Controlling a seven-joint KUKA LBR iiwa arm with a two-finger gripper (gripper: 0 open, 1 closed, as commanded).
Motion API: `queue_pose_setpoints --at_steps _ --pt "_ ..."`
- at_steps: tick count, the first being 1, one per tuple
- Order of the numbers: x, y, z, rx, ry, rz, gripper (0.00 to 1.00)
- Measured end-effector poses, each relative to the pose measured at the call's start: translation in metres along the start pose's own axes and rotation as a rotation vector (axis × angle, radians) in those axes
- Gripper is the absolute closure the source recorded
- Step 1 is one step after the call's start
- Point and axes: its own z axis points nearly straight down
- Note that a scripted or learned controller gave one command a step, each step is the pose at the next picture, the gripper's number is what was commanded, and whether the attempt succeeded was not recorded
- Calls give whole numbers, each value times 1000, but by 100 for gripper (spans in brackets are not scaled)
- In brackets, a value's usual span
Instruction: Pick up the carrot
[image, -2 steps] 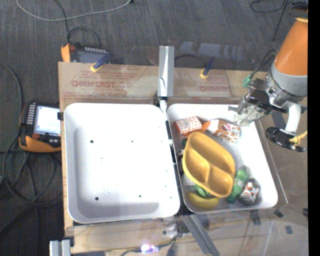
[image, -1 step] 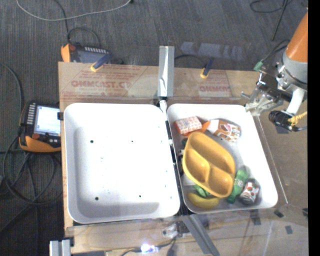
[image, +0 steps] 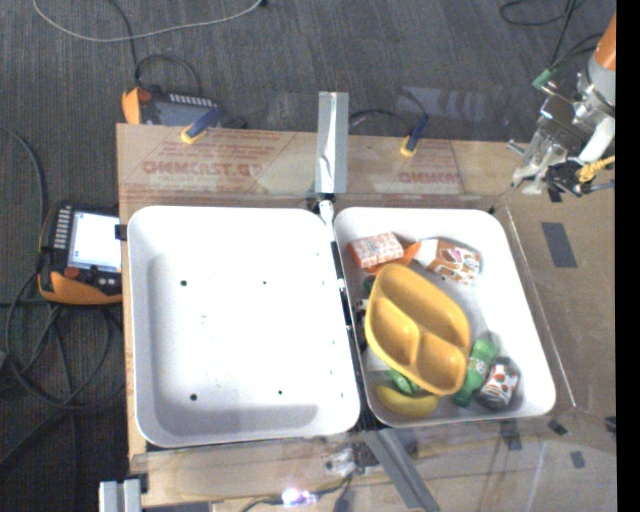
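A small orange piece that may be the carrot (image: 410, 247) shows in the right bin (image: 520, 290), between a red-orange box (image: 375, 250) and a printed packet (image: 455, 261). The far rim of a yellow divided dish (image: 418, 328) hides most of it. My gripper (image: 537, 165) hangs high at the upper right, outside the bin and beyond its far right corner, well away from the orange piece. I see nothing held in it.
The right bin also holds a banana (image: 405, 401), a green bottle (image: 478, 362) and a small can (image: 500, 383) near its front edge. The left bin (image: 235, 330) lies beside it. A grey post (image: 332, 140) stands behind the bins.
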Motion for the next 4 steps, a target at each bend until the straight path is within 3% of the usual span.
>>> queue_pose_setpoints --at_steps 1,4 --pt "-13 12 31 1 -1 85 100" --pt "-10 11 5 3 -20 77 100"
